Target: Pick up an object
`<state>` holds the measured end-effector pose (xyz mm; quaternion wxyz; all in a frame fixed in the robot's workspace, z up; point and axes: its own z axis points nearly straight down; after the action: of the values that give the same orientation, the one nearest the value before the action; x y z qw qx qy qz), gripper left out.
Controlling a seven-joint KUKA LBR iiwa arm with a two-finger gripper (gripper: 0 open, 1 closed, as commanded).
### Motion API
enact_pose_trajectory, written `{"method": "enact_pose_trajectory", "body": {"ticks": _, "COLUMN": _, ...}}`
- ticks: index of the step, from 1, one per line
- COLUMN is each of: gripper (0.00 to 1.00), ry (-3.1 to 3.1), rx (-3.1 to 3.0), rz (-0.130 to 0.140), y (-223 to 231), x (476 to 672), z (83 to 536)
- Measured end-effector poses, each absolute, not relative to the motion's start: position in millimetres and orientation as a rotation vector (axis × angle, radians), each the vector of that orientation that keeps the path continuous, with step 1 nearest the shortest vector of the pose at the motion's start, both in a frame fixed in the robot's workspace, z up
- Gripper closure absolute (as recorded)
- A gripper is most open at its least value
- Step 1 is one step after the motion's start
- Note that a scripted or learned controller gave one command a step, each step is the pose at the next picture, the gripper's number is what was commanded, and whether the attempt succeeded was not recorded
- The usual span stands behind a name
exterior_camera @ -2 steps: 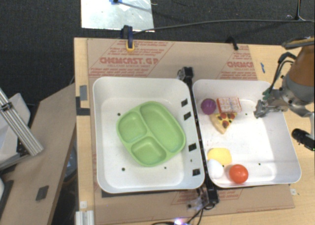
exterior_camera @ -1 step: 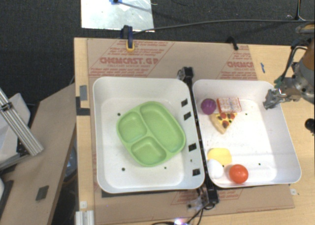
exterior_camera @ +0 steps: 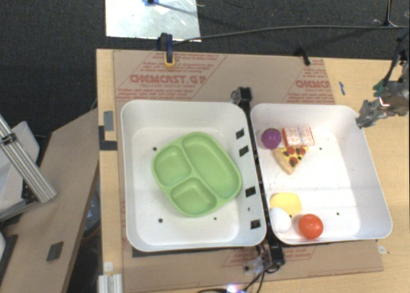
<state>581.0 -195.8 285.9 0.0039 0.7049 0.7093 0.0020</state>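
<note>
Approach step: claw (exterior_camera: 370,113) over right bin (exterior_camera: 368,157) far corner, opening unreadable. Next: travel to tomato (exterior_camera: 311,226), descend, grip.

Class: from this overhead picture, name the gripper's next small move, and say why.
Probably move left, over the right bin, toward the pizza slice. The gripper sits at the bin's far right corner, away from the toys, which cluster along the bin's left side.
</note>
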Motion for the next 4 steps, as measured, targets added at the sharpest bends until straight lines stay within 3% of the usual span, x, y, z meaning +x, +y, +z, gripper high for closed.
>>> {"method": "enact_pose_trajectory", "body": {"ticks": 1, "gripper": 1.00, "ry": 2.226, "rx": 2.212, "rz": 0.002, "y": -196, "x": 582.0, "z": 289}}
{"method": "enact_pose_trajectory", "body": {"ticks": 2, "gripper": 1.00, "ry": 2.232, "rx": 2.212, "rz": 0.002, "y": -139, "x": 576.5, "z": 279}}
{"method": "enact_pose_trajectory", "body": {"ticks": 4, "gripper": 1.00, "ry": 2.229, "rx": 2.212, "rz": 0.002, "y": -39, "x": 588.1, "z": 266}}
